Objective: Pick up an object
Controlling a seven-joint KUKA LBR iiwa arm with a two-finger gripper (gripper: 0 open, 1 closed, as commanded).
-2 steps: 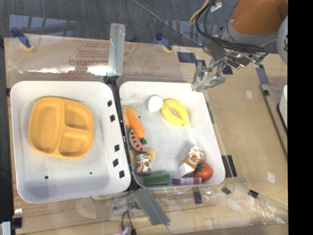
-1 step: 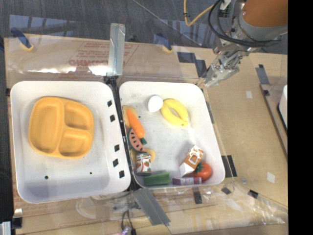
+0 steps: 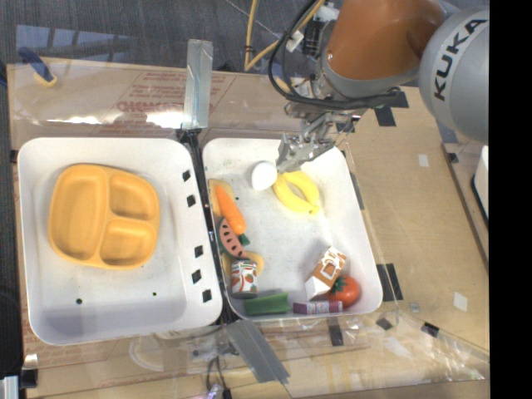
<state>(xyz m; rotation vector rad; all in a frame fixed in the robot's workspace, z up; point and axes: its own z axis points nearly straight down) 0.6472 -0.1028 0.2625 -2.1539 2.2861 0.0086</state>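
Over the far edge of the right-hand shallow white plastic bin [image 3: 359, 223], the grey KUKA arm with its orange wrist band [image 3: 391, 36] hangs its two-finger metal gripper [image 3: 301, 152] just above a yellow toy banana [image 3: 298, 193] and beside a small white egg-shaped ball [image 3: 263, 175] — whether the fingers stand wide or narrow cannot be told from this slant, and nothing shows between them. A likely target is the banana, lying near the bin's far wall; its curved, smooth back could slip from a pinch, and the egg touching close on its left might be knocked away or caught instead. The wall nearby leaves little room for a finger on that side.

Elsewhere in the bin lie an orange toy carrot [image 3: 230, 209], a small printed can [image 3: 243, 278], a green block [image 3: 266, 303], a white-and-orange carton [image 3: 326, 273] and a red toy tomato [image 3: 347, 291]. The left-hand white bin [image 3: 50, 310] holds a yellow divided tray [image 3: 103, 215]. Both rest on a brown bench under clear plastic sheeting [image 3: 416, 223], taped at the corners — yellow and black cables [image 3: 274, 48] trail behind.
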